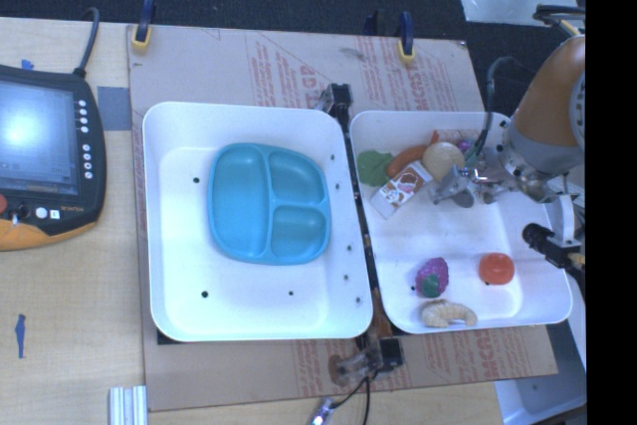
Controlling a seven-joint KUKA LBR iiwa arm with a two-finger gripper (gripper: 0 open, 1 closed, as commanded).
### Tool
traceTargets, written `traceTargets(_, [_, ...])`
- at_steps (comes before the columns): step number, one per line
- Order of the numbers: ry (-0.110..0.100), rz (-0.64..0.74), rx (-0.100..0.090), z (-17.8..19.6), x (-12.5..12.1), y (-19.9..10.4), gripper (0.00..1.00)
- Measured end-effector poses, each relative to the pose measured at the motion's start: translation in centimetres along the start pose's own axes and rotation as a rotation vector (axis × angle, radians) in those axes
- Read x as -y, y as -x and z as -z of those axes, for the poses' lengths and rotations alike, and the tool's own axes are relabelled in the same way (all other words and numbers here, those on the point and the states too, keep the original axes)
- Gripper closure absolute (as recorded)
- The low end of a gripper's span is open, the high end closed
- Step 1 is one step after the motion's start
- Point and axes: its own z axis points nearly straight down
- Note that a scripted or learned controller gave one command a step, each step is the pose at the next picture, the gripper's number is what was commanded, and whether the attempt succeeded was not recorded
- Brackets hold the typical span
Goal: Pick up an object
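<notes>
The right bin (pixel 453 236) holds several small items: a green piece (pixel 374 165), an orange carrot-like piece (pixel 406 157), a cream round item (pixel 443 157), a white and red packet (pixel 400 190), a purple and green item (pixel 431 277), a red round item (pixel 496 268) and a beige piece (pixel 447 314). My gripper (pixel 454 188) is low in the bin's upper middle, just below the cream item and right of the packet. Nothing visibly sits between its fingers.
The left bin (pixel 179 214) holds a blue divided plate (pixel 269 203). A black tablet-like pendant (pixel 45 154) lies on the bench at far left. Clamps (pixel 340 98) sit between the bins at the back and the front. The arm (pixel 547 114) enters from the right.
</notes>
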Motion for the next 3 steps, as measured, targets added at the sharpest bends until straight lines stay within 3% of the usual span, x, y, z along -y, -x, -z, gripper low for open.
traceTargets(1, [-0.027, 0.001, -0.001, -0.3, -5.7, -1.2, 0.0])
traceTargets(2, [-0.008, 0.004, 0.002, 1.1, -6.1, -1.3, 1.0])
traceTargets(3, [-0.003, 0.002, 0.0, 3.2, -4.6, -9.2, 1.0])
